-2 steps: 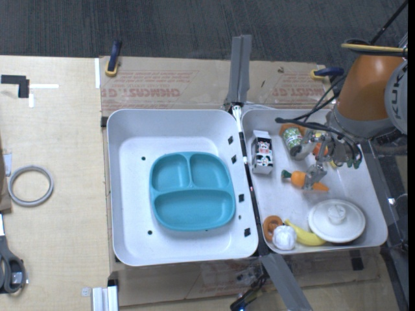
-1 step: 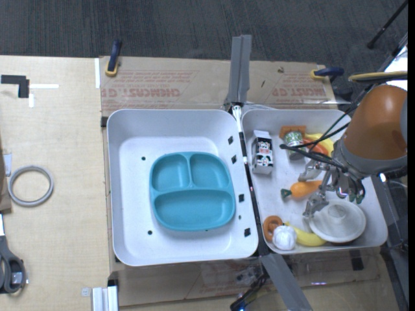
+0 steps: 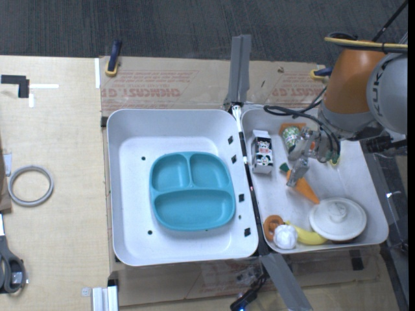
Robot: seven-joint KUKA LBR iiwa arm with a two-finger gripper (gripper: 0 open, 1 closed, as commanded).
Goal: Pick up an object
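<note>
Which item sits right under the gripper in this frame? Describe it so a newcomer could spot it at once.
Start at the right-hand white bin, where the gripper reaches in. Just below the gripper lies a toy carrot, pointing toward the round white lid. It is the only long, tapered orange thing there; the banana is yellow and the small carton boxy.

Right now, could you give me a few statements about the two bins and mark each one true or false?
1. The blue divided plate lies in the left bin. True.
2. The gripper is over the left bin. False: it is over the right bin.
3. The carrot lies just below the gripper. True.
4. The white round lid sits on the blue plate. False: it is in the right bin.
5. The banana lies at the right bin's near edge. True.
</note>
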